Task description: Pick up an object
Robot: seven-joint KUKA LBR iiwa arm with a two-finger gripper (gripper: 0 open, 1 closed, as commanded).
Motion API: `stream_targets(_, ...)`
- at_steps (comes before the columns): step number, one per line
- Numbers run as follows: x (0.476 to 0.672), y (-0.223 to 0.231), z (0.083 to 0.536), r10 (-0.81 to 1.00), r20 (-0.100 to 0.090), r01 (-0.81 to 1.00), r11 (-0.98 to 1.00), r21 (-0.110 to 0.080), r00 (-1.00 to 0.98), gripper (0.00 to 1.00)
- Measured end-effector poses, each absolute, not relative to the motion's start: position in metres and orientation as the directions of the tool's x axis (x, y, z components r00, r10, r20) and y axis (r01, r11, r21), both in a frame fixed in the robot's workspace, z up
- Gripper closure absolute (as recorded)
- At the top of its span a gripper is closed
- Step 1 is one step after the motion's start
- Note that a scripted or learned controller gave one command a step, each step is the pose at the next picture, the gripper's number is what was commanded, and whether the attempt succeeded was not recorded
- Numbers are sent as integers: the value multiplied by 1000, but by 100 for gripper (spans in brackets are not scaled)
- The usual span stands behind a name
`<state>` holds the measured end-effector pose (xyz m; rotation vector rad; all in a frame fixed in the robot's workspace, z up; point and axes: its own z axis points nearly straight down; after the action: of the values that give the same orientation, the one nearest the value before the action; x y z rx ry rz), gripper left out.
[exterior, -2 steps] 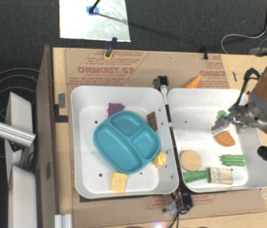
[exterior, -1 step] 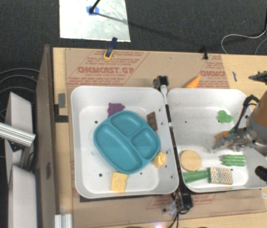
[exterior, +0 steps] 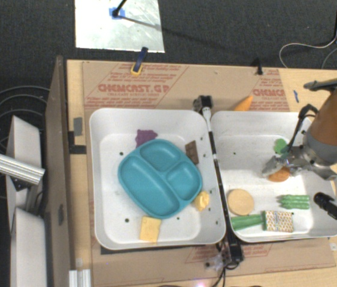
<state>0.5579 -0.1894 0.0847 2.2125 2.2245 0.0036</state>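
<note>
Gripper [exterior: 283, 166] sits low in the right white plastic bin [exterior: 246, 130] over a small orange rounded object [exterior: 280, 175]; finger state cannot be determined, no lift evident, pickup outstanding.

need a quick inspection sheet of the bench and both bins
surface: cardboard-covered bench with left bin and right bin side by side
job's things: right bin holds orange piece, tan disc, green stick, patterned block, green bundle
clutter: left bin holds teal tray, purple piece, brown block, two yellow pieces
grippers: gripper low over the orange piece, grip unclear
cables: black cable on floor
surroundings: foil sheet on dark carpet
</note>
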Motion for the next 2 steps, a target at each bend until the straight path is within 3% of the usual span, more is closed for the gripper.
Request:
stream_targets(1,558,-190,96,1000,-1,1000,4,7,-4,100)
stream_targets(2,614,-208,213,1000,-6,1000,6,15,-6,100)
